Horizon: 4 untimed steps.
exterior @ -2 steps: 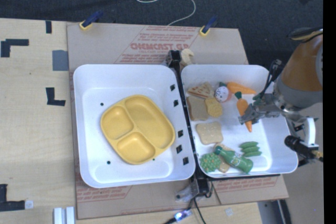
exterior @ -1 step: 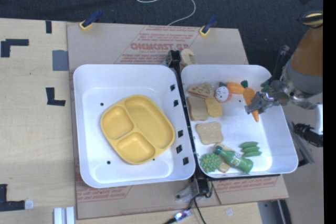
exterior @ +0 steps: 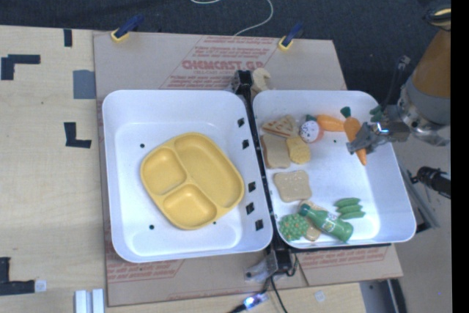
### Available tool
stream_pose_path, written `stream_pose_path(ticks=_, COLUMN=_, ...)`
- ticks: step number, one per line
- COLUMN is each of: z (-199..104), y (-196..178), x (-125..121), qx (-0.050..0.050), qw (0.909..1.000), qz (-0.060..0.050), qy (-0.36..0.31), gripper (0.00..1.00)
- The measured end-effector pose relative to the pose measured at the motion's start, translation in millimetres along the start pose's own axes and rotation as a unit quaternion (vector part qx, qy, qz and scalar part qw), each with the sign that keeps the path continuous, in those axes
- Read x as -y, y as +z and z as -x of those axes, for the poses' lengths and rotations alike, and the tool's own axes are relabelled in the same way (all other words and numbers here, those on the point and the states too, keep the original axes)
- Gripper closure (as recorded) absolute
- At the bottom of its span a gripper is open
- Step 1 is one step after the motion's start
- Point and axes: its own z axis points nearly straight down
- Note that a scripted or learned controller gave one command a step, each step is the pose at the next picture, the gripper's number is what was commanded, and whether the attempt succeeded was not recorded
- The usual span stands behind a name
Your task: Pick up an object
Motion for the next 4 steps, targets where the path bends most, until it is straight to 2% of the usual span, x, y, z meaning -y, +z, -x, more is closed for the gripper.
stream_pose_path(ticks=2, z=-106, y=3, x=-6, qx=-0.001, qw=1.0000, qz=-0.002, qy=-0.003, gripper=1.00)
stream_pose_path(ticks=4, z=-208, y=14, x=-42, qx=-0.001, qw=1.0000, qz=-0.001, qy=-0.003, gripper=1.00)
